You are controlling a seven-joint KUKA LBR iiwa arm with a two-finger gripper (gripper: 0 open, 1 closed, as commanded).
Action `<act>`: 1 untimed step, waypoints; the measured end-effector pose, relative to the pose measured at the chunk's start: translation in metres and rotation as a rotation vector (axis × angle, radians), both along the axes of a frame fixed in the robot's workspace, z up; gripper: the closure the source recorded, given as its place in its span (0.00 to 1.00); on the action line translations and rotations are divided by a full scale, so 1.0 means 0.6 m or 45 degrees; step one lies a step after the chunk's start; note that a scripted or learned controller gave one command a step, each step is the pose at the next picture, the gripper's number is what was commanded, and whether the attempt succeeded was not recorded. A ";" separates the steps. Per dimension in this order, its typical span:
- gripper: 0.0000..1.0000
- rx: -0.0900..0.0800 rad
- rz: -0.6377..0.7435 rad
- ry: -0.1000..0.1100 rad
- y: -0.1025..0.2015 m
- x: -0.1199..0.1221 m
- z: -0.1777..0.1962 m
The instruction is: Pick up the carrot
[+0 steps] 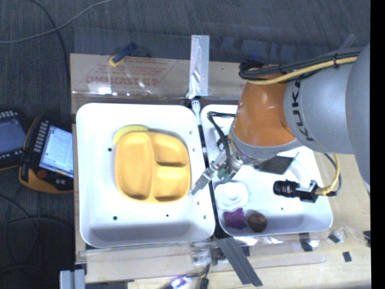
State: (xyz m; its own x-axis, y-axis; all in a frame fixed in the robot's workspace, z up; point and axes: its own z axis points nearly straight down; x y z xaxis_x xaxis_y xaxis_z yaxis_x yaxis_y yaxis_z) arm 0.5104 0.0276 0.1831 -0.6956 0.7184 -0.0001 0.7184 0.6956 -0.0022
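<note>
While the arm (313, 110) hangs over the right bin (322, 212), its gripper (221, 172) hovers just above the white cup (233, 193), finger state unclear

We see a dark grey carpeted floor (72, 11) around the bench, with thin black cables (36, 17) curling across it, far up and left of the fingers. The wooden bench top (352, 221) shows pale at the right. Well left of the fingers, a teach pendant (48, 155) lies on the floor.
</note>
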 end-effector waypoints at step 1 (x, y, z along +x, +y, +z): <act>0.00 0.001 -0.046 0.002 0.025 -0.045 0.000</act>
State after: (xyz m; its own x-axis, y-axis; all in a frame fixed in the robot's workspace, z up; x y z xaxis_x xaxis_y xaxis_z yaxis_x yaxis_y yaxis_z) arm 0.4832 0.0428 0.1828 -0.6692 0.7431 0.0017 0.7431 0.6692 -0.0027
